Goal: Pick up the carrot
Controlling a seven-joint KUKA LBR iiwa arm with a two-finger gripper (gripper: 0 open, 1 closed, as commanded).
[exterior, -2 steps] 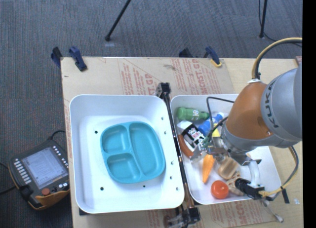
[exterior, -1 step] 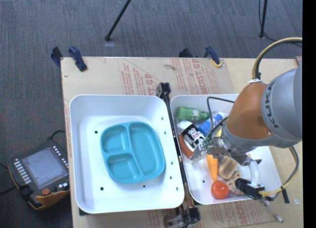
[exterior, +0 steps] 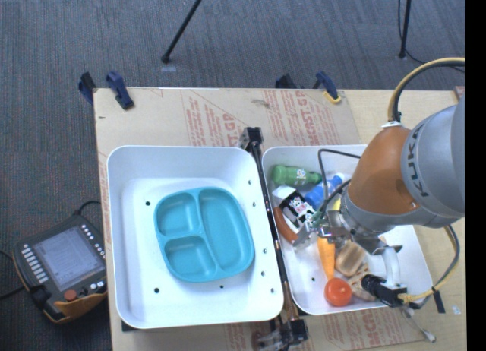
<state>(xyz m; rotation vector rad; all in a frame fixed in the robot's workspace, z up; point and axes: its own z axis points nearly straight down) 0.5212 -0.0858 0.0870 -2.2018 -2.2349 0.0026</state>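
**Camera view: arm low over the right bin, carrot just beside its wrist**

The carrot point(exterior: 326, 257) lies in the right bin point(exterior: 414, 262), a short orange stick pointing toward that bin's near wall, with an orange ball point(exterior: 338, 292) just past its near tip and a tan, lumpy piece point(exterior: 351, 260) touching its right side. The arm's wrist hangs over the bin's middle, and the end effector point(exterior: 323, 224) sits at the carrot's far end, near a black-and-white printed item point(exterior: 298, 207). Whether it is spread or pressed together I cannot tell; the wrist and cabling cover it.

A green bottle point(exterior: 292, 175) and a blue object point(exterior: 335, 184) rest toward the bin's far wall. The left bin point(exterior: 125, 190) holds a blue divided plate point(exterior: 203, 232).

To do the pick well, I judge the closing line should cross the carrot's narrow width, centred along its length, clear of the tan piece and the ball. A straight descent and a slow lift should keep neighbours from being dragged along.
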